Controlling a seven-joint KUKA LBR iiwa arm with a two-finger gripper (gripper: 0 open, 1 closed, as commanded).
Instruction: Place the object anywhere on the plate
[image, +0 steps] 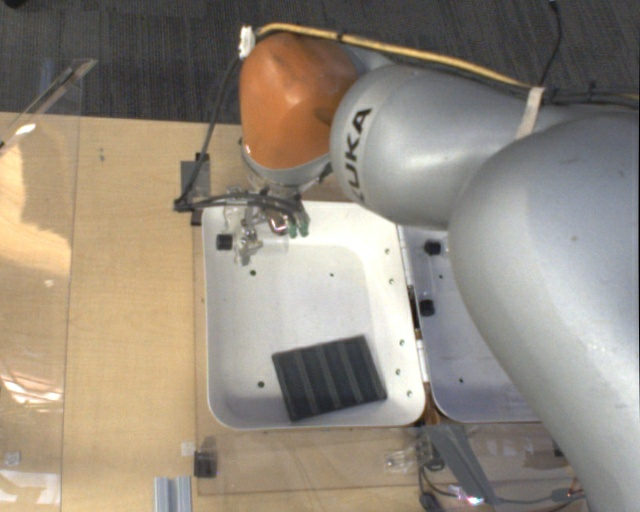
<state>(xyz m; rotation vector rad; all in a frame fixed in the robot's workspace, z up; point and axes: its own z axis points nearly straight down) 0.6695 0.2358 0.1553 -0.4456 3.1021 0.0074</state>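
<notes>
While the grey arm reaches in from the right, its gripper hangs over the far left corner of the left white bin; whether it is open or closed cannot be told. A dark ribbed plate lies near the bin's front edge. The bins rest on a pale wooden bench; dark carpet lies beyond.

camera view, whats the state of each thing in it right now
gripper: over the far left corner of the left bin, nothing visibly between its fingers
left bin: white, holds the dark ribbed plate
dark ribbed plate: lying flat near the bin's front edge, turned slightly askew, nothing on it
right bin: mostly covered by the arm
arm: reaching in from the right across the right bin
</notes>
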